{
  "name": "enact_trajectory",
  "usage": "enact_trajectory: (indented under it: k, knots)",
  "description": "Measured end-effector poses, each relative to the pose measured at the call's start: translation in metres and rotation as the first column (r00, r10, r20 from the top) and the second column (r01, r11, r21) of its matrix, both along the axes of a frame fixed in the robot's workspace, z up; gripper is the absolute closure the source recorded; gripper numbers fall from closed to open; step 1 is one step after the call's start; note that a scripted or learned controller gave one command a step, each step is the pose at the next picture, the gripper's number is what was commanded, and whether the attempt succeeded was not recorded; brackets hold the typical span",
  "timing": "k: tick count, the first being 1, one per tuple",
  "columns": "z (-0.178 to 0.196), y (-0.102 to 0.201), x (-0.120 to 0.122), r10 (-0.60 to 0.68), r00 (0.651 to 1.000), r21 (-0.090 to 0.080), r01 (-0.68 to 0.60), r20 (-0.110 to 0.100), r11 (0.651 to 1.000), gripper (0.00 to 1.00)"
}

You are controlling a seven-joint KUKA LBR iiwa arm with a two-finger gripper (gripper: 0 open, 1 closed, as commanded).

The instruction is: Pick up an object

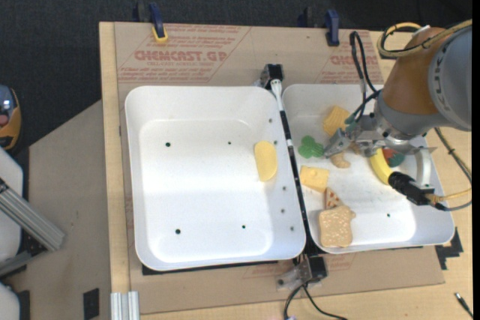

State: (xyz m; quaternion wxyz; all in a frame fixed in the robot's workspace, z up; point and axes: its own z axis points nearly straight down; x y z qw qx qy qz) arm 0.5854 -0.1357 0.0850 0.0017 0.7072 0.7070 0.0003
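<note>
we judge: reach step, gripper (343, 148) low in right bin (390, 236), claw state unclear. green piece (310, 148) at its nine o'clock; next, close and lift.

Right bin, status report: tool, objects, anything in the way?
Tool low over right bin, nothing seen held. Green piece, yellow wedge beside it. Toast apart, near front.

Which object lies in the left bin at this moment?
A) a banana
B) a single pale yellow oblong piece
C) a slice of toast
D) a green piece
B: the pale yellow oblong piece lies alone near the right wall of the left bin, while the green piece, toast slice and banana all sit in the right bin.
</note>
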Motion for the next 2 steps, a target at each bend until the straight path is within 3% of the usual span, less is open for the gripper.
enact_trajectory:
  k: [1, 2]
  knots:
    - [0.0, 0.023, -0.023, 0.001, 1.0, 0.004, -0.001, -0.007, 1.0, 0.0]
    - [0.0, 0.01, -0.015, 0.0, 1.0, 0.0, 0.0, -0.001, 1.0, 0.0]
